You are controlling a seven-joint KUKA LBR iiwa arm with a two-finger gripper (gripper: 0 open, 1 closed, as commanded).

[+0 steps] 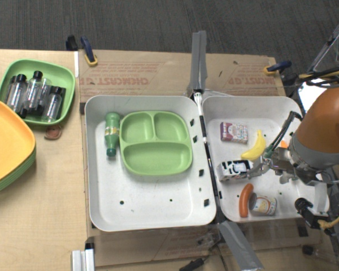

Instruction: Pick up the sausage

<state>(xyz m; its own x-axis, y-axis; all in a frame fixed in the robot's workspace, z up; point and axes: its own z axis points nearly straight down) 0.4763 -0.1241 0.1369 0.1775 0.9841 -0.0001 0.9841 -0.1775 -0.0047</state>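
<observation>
The sausage (246, 200) is a short red-orange link lying near the front edge of the right bin (282, 107), right beside a small can (264, 205). My gripper (265, 166) hangs over the middle of the right bin, above and slightly right of the sausage and apart from it. It reaches toward a black-and-white carton (234, 169). The grey arm with its orange band (326, 123) comes in from the right and hides part of the bin.
A banana (255, 146) and a purple-and-white box (234, 132) lie at the back of the right bin. The left bin (152, 208) holds a green divided plate (155, 143) and a green bottle (111, 133). A green tray of bottles (37, 92) and yellow plates (8, 148) sit far left.
</observation>
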